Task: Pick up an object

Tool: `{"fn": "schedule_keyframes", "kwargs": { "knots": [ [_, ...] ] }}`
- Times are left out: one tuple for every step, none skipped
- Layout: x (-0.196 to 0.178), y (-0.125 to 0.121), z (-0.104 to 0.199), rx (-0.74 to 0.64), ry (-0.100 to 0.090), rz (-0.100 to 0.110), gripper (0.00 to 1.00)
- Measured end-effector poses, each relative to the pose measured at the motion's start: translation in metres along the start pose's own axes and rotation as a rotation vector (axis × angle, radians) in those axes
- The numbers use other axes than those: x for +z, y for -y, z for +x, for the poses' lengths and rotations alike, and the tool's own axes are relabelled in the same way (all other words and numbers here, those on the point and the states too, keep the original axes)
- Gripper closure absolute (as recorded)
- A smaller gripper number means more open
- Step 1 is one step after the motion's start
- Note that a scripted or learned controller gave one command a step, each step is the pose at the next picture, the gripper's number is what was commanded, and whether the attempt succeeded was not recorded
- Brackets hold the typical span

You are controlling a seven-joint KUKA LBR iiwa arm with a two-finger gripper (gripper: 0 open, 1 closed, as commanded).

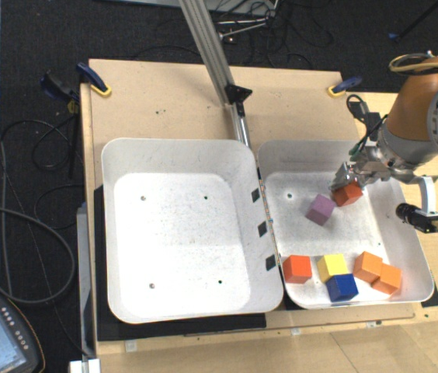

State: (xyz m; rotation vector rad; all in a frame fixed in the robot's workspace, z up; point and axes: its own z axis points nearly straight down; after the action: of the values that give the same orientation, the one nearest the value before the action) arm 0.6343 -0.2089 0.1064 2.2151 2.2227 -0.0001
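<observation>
1. Nearest the camera, along the front wall of the right bin, lies a loose row of blocks: one orange-red cube, one yellow cube, one blue cube touching the yellow one, and two orange blocks pressed together at the front right corner.
2. Mid-bin, one purple block rests tilted on the floor, well apart from the front row.
3. Just beyond and to the right of it, one red block sits at the tip of the gripper. The block appears to be clamped between the fingers and perhaps lifted slightly off the floor, though the slanted view leaves contact with the floor uncertain.
4. The left bin stands beside the right one, their walls meeting at the centre.
5. Farthest, the arm reaches in from the right, with its orange band above the wrist.
6. Count: seven blocks in all, namely two orange, and one each of orange-red, yellow, blue, purple and red.
7. Step in hand, as judged: the grasp on the red block is made and the lift is under way or about to begin.
8. The next move calls for a straight vertical rise with the grip kept firm, clearing the purple block nearby.
</observation>
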Motion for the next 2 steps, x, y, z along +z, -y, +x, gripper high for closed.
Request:
{"fn": "schedule_keyframes", "kwargs": {
  "knots": [
    [-0.064,0.002,-0.002,0.003,0.0,-0.004,1.0],
    [-0.127,-0.001,-0.007,0.001,0.001,-0.006,1.0]
  ]
}}
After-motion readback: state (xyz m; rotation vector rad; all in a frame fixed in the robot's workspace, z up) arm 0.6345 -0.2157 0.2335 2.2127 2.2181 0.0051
